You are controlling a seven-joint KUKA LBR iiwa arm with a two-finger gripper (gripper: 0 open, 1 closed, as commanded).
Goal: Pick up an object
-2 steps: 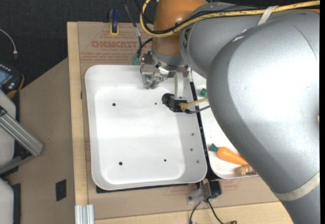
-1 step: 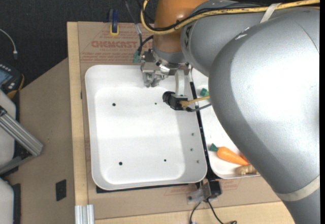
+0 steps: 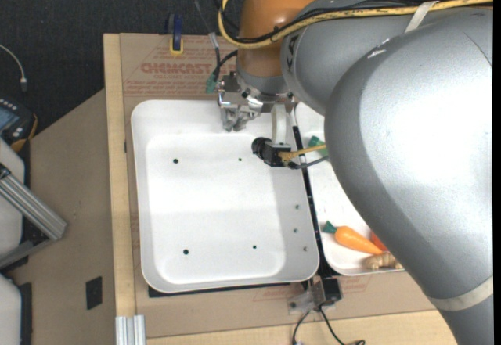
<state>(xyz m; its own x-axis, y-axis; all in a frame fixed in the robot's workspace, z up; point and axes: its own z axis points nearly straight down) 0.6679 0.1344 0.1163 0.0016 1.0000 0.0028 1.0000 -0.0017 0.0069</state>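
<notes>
My gripper [image 3: 232, 118] hangs over the far edge of the left white bin [image 3: 156, 203], pointing down at its back wall. An orange carrot with a green top [image 3: 352, 239] lies in the right bin [image 3: 338, 259], near its front left corner. Beside the carrot are a small tan piece [image 3: 383, 260] and a bit of something red [image 3: 377, 242], both partly hidden under the arm. A small green thing [image 3: 315, 141] peeks out further back in the right bin. The gripper is well away from all of them.
The grey arm [image 3: 407, 116] covers most of the right bin. Both bins rest on a cardboard sheet [image 3: 125, 101]. A blue clamp [image 3: 177, 32] sits at the cardboard's far edge. A metal rail [image 3: 31, 206] lies off to the left.
</notes>
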